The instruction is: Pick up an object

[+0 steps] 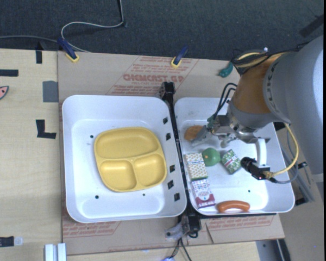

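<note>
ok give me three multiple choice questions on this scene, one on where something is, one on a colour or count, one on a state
1. Where does the yellow divided plate lie?
A. in the left bin
B. in the right bin
C. on the cardboard outside the bins

2. What colour is the round ball in the right bin?
A. blue
B. green
C. white

3. How does the orange sausage-shaped item sit?
A. held up in the air
B. lying flat on the bin floor
C. standing on the plate

Answers:
1. A, the plate rests inside the left bin.
2. B, the ball is green, beside the small cartons.
3. B, it lies flat near the front wall of the right bin, apart from the gripper.
</note>
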`<act>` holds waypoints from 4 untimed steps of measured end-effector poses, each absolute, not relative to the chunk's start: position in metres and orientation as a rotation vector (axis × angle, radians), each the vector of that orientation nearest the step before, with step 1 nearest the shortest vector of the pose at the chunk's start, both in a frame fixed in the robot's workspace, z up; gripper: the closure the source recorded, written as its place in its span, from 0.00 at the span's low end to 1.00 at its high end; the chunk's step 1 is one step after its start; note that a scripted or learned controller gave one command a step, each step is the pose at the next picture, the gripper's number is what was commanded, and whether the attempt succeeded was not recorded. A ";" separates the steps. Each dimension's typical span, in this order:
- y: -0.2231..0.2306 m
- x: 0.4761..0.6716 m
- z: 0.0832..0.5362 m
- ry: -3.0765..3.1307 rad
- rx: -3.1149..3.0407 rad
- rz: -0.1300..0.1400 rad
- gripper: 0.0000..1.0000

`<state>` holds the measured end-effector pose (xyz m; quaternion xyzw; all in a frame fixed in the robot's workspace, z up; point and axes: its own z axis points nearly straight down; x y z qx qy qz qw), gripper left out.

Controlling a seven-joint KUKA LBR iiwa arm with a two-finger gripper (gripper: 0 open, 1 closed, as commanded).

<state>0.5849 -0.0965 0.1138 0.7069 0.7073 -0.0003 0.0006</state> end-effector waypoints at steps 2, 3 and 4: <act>-0.096 0.585 0.123 2.223 2.220 -0.001 0.00; -0.098 0.610 0.086 2.222 2.219 0.000 0.00; -0.098 0.610 0.096 2.222 2.215 0.000 1.00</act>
